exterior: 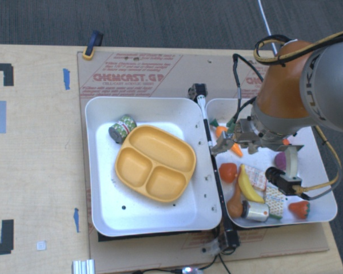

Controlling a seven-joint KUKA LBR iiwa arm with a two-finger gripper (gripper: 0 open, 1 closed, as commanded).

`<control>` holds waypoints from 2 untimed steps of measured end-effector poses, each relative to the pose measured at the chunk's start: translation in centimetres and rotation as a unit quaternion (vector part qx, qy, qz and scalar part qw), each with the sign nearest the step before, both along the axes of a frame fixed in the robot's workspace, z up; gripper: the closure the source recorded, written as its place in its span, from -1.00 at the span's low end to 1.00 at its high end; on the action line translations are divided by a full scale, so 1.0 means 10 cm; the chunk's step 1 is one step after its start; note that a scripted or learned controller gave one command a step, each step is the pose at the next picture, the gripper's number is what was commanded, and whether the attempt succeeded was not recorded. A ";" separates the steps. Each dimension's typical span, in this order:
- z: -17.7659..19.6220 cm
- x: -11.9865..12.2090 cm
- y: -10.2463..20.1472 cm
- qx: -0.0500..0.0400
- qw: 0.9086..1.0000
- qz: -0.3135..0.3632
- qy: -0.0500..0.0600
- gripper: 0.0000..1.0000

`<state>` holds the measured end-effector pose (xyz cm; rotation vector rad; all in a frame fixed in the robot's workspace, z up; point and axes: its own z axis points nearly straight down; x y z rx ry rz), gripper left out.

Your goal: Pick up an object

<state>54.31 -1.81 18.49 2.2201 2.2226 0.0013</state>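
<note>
Where toys crowd the right bin [323, 170], a curved banana [248, 186] lies glossy.

board [131, 73] | red print "GHEMCAST GP" | smaller lines unreadable

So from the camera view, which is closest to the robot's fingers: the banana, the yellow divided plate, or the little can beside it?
1. Yellow plastic banana, in the right bin, just below the gripper.
2. Yellow divided plate, in the left bin.
3. Small green-labelled can, at the plate's upper left, farthest.
</note>
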 end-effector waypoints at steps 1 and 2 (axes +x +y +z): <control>0.00 0.00 0.00 0.000 1.000 0.000 0.000 -1.00; -0.39 0.45 -0.84 -0.001 1.000 -0.001 0.000 -1.00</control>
